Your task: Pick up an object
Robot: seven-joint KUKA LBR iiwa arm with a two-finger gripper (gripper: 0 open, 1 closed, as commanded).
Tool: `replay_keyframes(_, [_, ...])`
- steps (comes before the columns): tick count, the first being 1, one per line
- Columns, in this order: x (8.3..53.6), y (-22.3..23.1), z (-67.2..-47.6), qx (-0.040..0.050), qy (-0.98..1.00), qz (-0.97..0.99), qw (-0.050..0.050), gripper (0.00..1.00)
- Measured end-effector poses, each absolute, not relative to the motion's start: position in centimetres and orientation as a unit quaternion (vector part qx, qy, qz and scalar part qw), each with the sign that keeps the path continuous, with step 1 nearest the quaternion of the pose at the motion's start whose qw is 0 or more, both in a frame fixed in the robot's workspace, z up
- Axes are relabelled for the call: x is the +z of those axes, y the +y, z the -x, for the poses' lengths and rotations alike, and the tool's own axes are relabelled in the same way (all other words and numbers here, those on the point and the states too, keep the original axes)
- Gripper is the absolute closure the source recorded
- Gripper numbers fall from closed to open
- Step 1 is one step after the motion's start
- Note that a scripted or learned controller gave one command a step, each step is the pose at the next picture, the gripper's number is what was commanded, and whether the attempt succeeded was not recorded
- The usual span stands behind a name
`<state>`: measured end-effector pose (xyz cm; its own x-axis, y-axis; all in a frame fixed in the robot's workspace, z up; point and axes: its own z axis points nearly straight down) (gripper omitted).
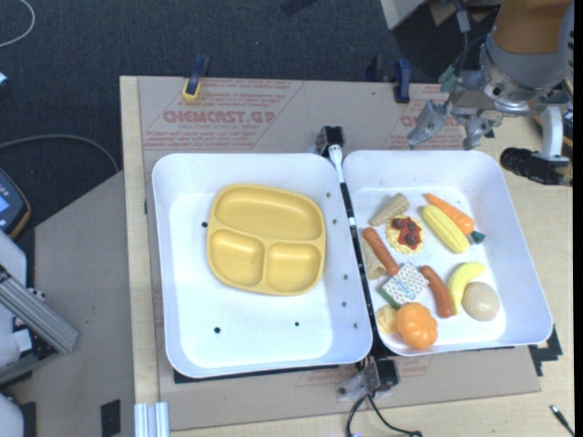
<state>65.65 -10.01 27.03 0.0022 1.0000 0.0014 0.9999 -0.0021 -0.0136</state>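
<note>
The jaws hang spread, gripping nothing, above the right bin's far rim; the carrot lies just below them.

A dark blue-grey carpeted floor is lying behind and to the left of the bench, with a thin pale cable looping across it at the upper left. A brown cardboard sheet printed with red lettering is covering the benchtop, and a yellow clamp and a blue clamp are gripping its far edge. Even, soft light is falling over everything.
</note>
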Motion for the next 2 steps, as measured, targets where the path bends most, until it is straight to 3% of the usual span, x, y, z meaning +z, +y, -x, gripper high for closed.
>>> replay_keyframes(1, [27.8, -10.0, -65.8, 0.0003, -0.707, 0.707, 0.0, 0.0])
replay_keyframes(2, [21.6, -10.4, -66.2, 0.0024, -0.707, 0.707, 0.003, 0.0])
